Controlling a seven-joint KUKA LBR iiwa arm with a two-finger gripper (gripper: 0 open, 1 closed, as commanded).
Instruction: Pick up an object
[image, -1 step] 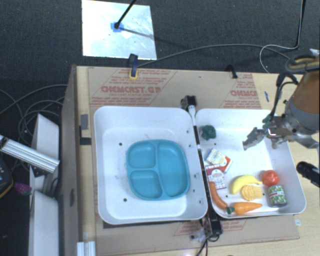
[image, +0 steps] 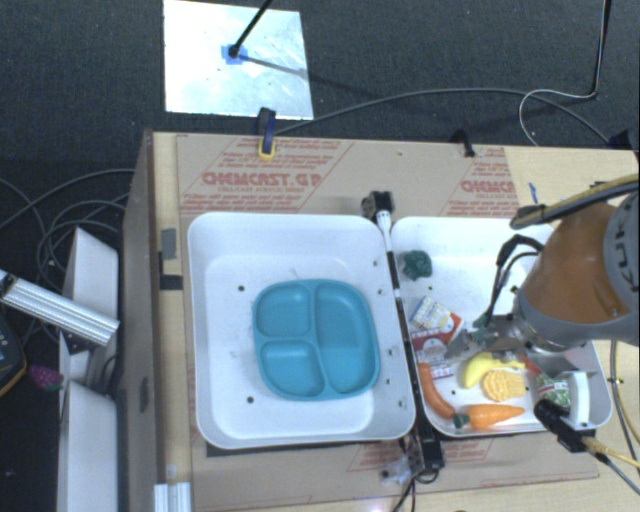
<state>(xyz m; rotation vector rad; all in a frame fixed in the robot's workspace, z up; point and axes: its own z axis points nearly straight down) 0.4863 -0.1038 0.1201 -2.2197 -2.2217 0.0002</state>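
Reaching into the right bin from the right, the gripper hangs low over a cluster of toy food. A yellow banana lies just below and beside the gripper, a waffle piece touching it. An orange carrot rests nearer that bin's front wall. How the gripper is set, and whether it has hold of anything, cannot be told.

Fixed overhead camera, slanted down, both bins visible, arm perhaps nearest
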